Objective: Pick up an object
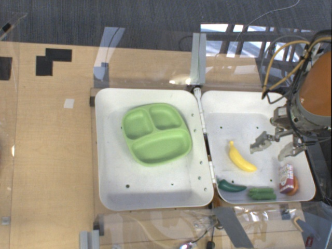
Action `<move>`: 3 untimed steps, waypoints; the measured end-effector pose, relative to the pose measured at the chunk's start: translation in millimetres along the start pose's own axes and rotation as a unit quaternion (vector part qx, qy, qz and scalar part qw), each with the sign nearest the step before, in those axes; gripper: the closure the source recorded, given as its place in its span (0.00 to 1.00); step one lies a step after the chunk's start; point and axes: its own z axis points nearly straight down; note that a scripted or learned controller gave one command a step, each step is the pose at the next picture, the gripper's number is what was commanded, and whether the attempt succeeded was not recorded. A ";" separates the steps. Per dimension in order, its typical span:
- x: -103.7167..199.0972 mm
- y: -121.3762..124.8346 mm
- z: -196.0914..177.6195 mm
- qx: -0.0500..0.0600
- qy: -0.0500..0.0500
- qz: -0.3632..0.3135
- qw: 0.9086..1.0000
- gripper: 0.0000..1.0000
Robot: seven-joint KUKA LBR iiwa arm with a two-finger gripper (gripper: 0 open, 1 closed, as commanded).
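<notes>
The claw [275,147] hangs spread and empty over the right bin [244,108], the banana [241,157] just to its left, long axis slanting toward the bin's near-right corner.

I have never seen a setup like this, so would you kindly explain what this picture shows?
One fixed camera looks down at a slant on a wooden bench with two shallow white bins. The grey robot arm with an orange band reaches in from the right; its two-finger gripper hangs open over the right bin, holding nothing. That bin holds a yellow toy banana, a dark green pepper-like toy, a green oblong piece and a small red-and-white bottle. The left bin holds a green divided plastic plate.
</notes>
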 end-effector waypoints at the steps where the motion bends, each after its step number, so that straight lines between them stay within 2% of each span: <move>1: -9.8 8.0 110.1 -0.004 -0.001 -0.099 0.995 0.00; 2: -11.8 6.0 98.3 -0.001 -0.002 -0.097 0.995 1.00; 3: -11.7 6.0 98.4 -0.001 -0.002 -0.097 0.995 0.00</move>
